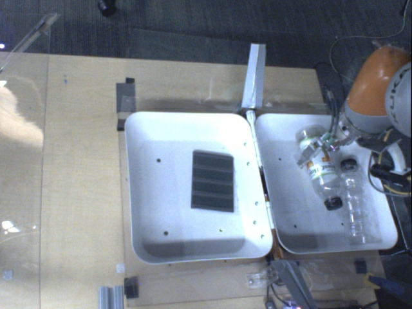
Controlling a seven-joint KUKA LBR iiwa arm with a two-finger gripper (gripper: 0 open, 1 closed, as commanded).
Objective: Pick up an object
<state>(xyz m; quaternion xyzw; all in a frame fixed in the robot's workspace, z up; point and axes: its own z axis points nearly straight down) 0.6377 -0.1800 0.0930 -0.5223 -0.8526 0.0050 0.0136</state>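
Observation:
A dark ribbed rectangular pad [213,181] lies flat in the middle of the left bin [145,172]. In the right bin [283,217] a clear plastic bottle with a label [321,171] lies on its side. A second clear plastic piece [355,212] lies toward the front right. Two small black caps [348,164] [333,203] rest on either side of the bottle. My gripper [314,149] is low over the upper end of the clear bottle, its metal tip right at the bottle's neck. Nothing is seen lifted.
The arm's grey wrist and orange band [378,79] hang over the right bin's back right corner. A cable [386,176] loops at the right rim. A metal divider post [255,76] stands behind the bins, between them. Wooden bench surrounds both bins.

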